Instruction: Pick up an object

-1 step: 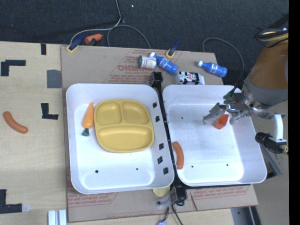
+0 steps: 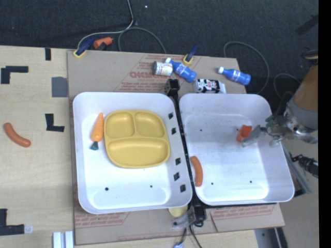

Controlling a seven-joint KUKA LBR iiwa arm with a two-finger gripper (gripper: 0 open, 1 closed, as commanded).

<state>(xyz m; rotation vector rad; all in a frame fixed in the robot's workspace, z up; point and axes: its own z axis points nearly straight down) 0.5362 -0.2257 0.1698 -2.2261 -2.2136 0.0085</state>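
The end effector [image 2: 252, 136], at 3 o'clock in the right bin [image 2: 227, 190], touches a red block [image 2: 243, 133]; whether it grips cannot be told.

Hand [image 2: 250, 137] touches orange block [image 2: 244, 133] in right bin [image 2: 227, 103].

A dark speckled carpet [image 2: 155, 9] covers the floor along the far side, with thin black cables [image 2: 135, 27] trailing across it. A pale wooden bench top [image 2: 31, 164] fills the near side, marked with black tape pieces [image 2: 14, 74] and a grey square patch [image 2: 59, 86]. On it lies a brown cardboard sheet with red print [image 2: 132, 76], held at its far edge by 2 clamps [image 2: 93, 45]. Lighting is even and soft.
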